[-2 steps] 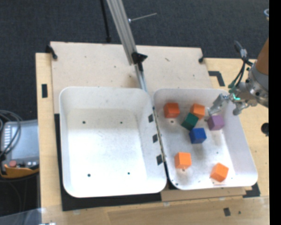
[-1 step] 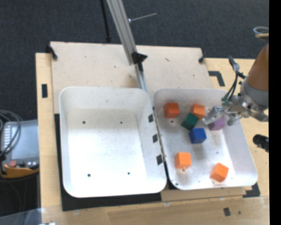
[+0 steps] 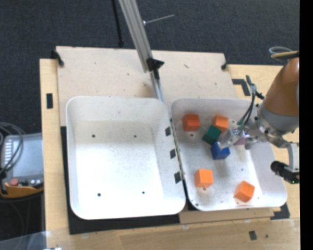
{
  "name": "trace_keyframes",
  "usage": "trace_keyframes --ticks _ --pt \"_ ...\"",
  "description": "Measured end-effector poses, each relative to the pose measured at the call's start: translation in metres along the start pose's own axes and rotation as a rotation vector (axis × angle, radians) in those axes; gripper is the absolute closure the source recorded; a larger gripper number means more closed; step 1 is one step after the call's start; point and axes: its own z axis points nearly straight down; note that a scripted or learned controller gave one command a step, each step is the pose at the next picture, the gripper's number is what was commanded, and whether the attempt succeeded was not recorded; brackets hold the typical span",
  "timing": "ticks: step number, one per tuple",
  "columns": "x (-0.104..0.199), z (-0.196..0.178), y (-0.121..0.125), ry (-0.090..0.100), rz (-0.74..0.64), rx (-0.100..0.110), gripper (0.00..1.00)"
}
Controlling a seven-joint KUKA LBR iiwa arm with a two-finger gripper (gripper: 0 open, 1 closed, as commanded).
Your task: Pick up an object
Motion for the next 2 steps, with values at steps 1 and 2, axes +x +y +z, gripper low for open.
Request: trace_keyframes --ticks 1,2 --pt "-0.001 0.049 0.002 0.002 0.001 -0.006 0.00" --pt "-0.002 0.036 0.003 0.001 0.006 -0.011 1.00"
